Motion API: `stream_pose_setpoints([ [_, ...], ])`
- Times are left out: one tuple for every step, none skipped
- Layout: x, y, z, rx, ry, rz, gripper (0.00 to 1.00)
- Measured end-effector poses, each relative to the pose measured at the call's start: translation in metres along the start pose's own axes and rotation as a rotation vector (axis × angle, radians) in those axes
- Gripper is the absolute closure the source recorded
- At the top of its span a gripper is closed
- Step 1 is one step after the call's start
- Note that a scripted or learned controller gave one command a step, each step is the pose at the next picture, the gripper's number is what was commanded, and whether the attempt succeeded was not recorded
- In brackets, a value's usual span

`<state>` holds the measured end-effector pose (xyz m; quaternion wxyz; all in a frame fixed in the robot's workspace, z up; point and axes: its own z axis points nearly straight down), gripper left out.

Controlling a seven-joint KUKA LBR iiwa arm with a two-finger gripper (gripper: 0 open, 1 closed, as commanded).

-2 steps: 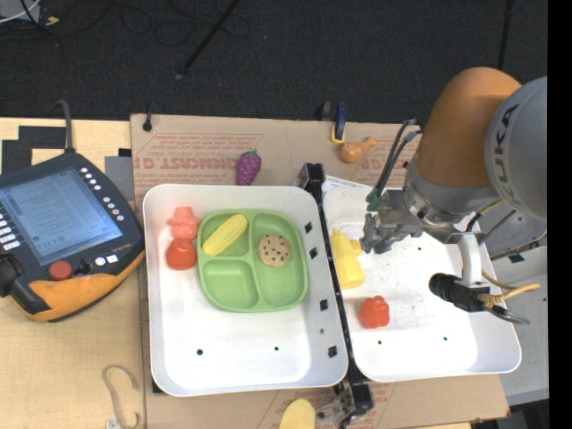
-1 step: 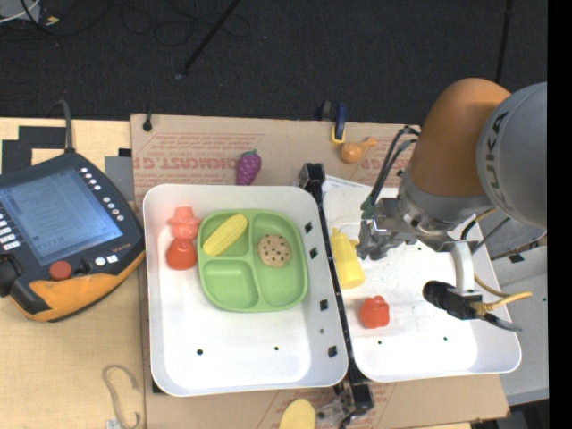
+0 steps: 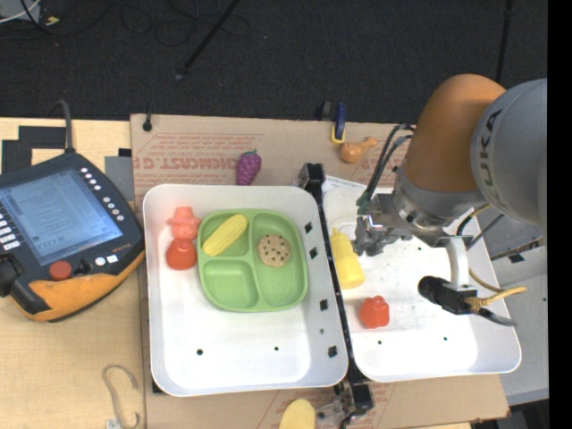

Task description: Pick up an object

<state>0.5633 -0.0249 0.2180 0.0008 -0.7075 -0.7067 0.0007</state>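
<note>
Just left of fingers (image 3: 368,239): yellow bottle (image 3: 346,259).

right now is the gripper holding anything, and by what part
Cannot be told: the gripper is low in the right bin beside the yellow object, with nothing visibly between it.

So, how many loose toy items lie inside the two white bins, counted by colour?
Red or pink: 3, pink figure, red cup, red block
Yellow: 2, corn cob, yellow bottle
Brown: 1, cookie
Green: 1, divided tray
Total: 7

Pincer (image 3: 368,237) fingertips hidden — arm (image 3: 465,150) (grey) cut off right.
</note>
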Motion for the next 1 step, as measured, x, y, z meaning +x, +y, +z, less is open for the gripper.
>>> stream_pose_setpoints([
  [-0.0043, 0.0, -0.0201, -0.001, 0.0, 0.0, 1.0],
])
